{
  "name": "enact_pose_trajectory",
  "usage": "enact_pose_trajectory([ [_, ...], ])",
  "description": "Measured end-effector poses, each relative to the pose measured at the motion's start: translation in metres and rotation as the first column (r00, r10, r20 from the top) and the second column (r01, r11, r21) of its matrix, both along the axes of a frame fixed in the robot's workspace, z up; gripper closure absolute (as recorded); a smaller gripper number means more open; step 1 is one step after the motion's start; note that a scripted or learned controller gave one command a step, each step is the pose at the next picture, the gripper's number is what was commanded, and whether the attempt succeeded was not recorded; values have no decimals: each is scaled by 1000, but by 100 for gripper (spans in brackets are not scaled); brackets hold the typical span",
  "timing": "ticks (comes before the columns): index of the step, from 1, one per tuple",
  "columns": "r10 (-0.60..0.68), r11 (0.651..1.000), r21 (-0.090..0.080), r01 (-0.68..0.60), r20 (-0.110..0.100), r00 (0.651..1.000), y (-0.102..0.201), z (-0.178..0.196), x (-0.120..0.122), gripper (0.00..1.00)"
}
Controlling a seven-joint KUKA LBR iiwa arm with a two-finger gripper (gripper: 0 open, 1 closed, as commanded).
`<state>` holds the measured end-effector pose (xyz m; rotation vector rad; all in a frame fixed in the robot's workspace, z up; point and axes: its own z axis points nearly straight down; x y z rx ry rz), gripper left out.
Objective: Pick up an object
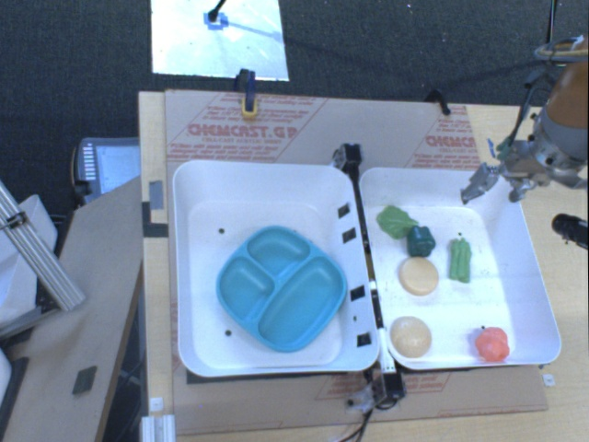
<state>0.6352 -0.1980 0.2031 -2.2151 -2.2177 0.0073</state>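
The jaws of the grey two-finger gripper (498, 183) stand spread apart with nothing between them, poised over the far right corner of the right-hand shallow white bin (529, 247), above its back rim. One finger points down and left toward the bin floor, the other sits further right near the wrist. Behind them the arm rises toward the right edge of the view, grey with an orange band (563, 51) at the top.

Inside that bin, well apart from the jaws, lie the loose things. Nearest is a flat green leaf-shaped piece (396, 220), and touching its lower right side a dark teal blocky toy (421, 240). To the right of these a slim green pod-like piece (459, 259) lies lengthwise. Below the teal toy sits a pale yellow round disc (419, 276), and nearer the front edge a second cream-coloured round piece (410, 336). In the front right corner rests a small red-orange rounded toy (492, 343).

The left-hand white bin (198, 201) holds a light blue plastic plate with three compartments (280, 287), lying flat and turned at an angle. Both bins rest on a sheet of brown printed cardboard (276, 127) spread over the desk.
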Motion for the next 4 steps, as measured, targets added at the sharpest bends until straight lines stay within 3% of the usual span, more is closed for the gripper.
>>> enact_pose_trajectory([
  [1, 2, 1000, -2, -2, 10, 1000, 0, 6, 3, 0],
  [3, 0, 1000, -1, 0, 5, 1000, -2, -99, -5, 0],
  [4, 2, 1000, -2, -2, 9, 1000, -1, -119, -5, 0],
])
